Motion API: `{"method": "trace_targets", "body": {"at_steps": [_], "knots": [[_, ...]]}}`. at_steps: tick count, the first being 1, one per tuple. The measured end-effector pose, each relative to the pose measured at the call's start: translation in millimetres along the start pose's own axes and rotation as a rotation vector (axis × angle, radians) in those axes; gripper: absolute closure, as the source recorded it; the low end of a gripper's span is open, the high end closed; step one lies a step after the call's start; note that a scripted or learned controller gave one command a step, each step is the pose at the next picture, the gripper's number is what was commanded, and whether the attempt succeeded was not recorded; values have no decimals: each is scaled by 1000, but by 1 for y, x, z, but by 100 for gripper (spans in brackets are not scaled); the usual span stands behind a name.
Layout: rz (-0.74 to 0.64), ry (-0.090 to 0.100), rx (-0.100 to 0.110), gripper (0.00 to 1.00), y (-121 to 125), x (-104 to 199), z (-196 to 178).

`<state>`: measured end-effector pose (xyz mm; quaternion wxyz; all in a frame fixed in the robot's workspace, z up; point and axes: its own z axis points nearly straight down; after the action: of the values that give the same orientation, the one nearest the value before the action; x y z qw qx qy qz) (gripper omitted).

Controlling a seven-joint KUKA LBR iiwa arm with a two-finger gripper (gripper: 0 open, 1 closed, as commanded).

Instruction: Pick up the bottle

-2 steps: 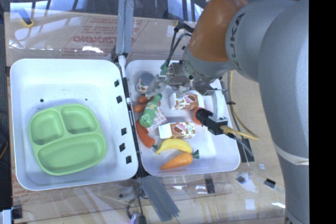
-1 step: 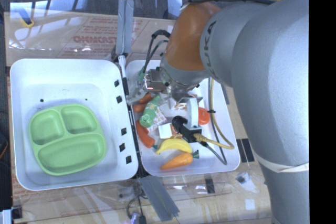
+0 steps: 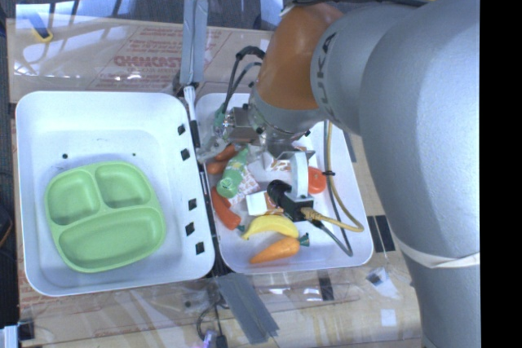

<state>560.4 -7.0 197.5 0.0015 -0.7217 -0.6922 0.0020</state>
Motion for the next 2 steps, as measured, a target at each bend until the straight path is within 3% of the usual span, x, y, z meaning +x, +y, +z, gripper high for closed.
{"method": "trace_targets", "body": {"at_steps": [1,2], "knots": [[-38,0,1,0,-35,-1,7],[-37,0,0,0,-35,-1,7]]}}
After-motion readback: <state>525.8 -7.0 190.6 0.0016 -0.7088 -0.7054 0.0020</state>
